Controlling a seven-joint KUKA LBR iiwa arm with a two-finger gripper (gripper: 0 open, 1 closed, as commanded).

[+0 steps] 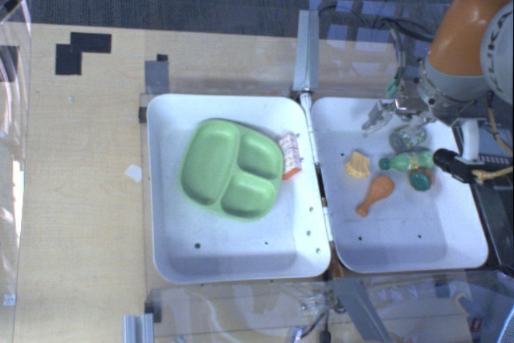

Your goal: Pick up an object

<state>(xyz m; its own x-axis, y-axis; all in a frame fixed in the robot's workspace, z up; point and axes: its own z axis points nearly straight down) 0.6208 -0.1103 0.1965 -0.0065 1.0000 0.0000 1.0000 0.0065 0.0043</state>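
the objects the arm could take all lie in the right bin [401, 253]: a green bottle [404, 163] lying on its side, a small teal ball [421, 181] just beside it on the near right, a yellow wedge like a bit of cheese [358, 165] to its left, and an orange drumstick [375, 194] nearer the front edge. none of them is lifted; each rests on the bin floor, so as far as i can judge the pick is not yet done and the whole grasp and lift remain.

the gripper [399, 115] hangs over the far part of the right bin, with the grey and orange arm [470, 36] coming in from the right above it. its metal fingers [376, 118] look spread fairly wide and nothing sits between them. a dim round patch lies on the bin floor just under it, too blurred to name.

the green bottle is the closest thing, just nearer the front than the gripper and slightly to its right; the teal ball is a little further the same way. the yellow wedge lies near and to the left of the fingers, the drumstick well toward the front.

the left bin [233, 253] holds a green divided plate [231, 169] with a small orange and white packet [290, 154] touching its right rim, well apart from the gripper.
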